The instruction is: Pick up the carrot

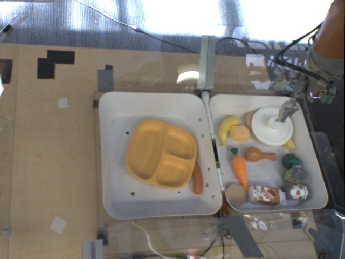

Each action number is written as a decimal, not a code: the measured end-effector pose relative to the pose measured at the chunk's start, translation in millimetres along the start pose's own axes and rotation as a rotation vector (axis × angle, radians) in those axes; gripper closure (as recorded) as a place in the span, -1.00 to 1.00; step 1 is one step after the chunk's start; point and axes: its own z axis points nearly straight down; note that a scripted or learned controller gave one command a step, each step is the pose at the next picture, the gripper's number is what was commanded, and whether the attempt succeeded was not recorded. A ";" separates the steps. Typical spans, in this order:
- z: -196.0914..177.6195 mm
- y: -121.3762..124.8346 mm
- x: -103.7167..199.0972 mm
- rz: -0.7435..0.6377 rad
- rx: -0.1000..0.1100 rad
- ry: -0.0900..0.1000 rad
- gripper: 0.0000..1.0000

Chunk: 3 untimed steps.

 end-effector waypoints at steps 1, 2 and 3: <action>123.9 54.3 35.9 0.221 -0.003 0.010 -1.00; 133.4 89.1 82.5 0.391 -0.001 -0.003 -1.00; 131.9 71.0 135.3 0.503 -0.001 -0.008 -1.00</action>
